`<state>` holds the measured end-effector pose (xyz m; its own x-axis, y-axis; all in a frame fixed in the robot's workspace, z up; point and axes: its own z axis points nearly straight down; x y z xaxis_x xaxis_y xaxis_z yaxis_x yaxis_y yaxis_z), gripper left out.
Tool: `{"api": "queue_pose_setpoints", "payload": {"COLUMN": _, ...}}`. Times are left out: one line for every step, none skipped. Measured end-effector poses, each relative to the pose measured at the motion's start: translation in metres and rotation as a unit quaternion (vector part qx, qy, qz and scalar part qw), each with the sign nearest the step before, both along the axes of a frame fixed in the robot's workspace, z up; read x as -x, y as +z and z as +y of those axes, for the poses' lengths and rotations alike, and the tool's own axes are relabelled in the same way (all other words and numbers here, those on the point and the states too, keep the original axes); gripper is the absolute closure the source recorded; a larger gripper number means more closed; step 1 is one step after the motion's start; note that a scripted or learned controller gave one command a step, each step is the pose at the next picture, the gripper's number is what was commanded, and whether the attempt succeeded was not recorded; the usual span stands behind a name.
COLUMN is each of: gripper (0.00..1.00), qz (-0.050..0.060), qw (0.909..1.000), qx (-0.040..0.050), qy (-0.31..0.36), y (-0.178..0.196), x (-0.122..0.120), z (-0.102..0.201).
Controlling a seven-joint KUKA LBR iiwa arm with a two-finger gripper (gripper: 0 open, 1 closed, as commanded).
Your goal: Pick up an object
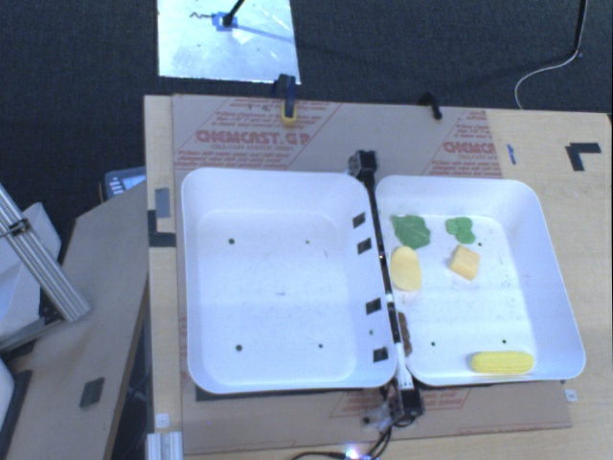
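Bench seen from above at a slant, bearing two shallow white bins side by side on a printed cardboard sheet. The left bin (pixel 278 276) occupies the centre-left of the frame. The right bin (pixel 551 286), at centre-right, carries every candidate for the pick: a large green piece (pixel 412 229) near its upper-left corner, a small green piece (pixel 461 227) just to the right of it, a pale yellow rounded piece (pixel 406 269) below the large green one and close to the dividing wall, an orange-yellow block (pixel 465 263) near the middle, and a yellow corn cob (pixel 502 361) lying flat near the lower edge. The five lie apart from one another; none touches its neighbour.

The state of the pincer cannot be told from this view.

Step in hand, as a judgement: the pick has not begun, since all objects rest on the bin floor. The moment reads as target selection before approach.

The next move calls for a descent from the right of the frame over one chosen object. The corn cob and the block stand proud and well clear, so either likely offers an easier grasp than the flat green pieces.
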<state>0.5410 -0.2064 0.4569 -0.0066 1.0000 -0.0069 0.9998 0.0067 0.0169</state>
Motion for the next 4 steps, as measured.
{"api": "queue_pose_setpoints", "payload": {"gripper": 1.0, "qz": 0.005, "qw": 1.0, "qx": -0.002, "qy": -0.001, "y": 0.039, "x": 0.002, "z": 0.0}}
{"api": "queue_pose_setpoints", "payload": {"gripper": 1.0, "qz": 0.005, "qw": 1.0, "qx": -0.0023, "qy": -0.001, "y": 0.081, "x": 0.021, "z": 0.0}}
{"api": "queue_pose_setpoints", "payload": {"gripper": 1.0, "qz": 0.007, "qw": 1.0, "qx": -0.0032, "qy": -0.002, "y": 0.078, "x": 0.056, "z": 0.0}}
{"api": "queue_pose_setpoints", "payload": {"gripper": 1.0, "qz": 0.012, "qw": 0.9999, "qx": -0.0052, "qy": 0.001, "y": -0.046, "x": 0.032, "z": 0.055}}
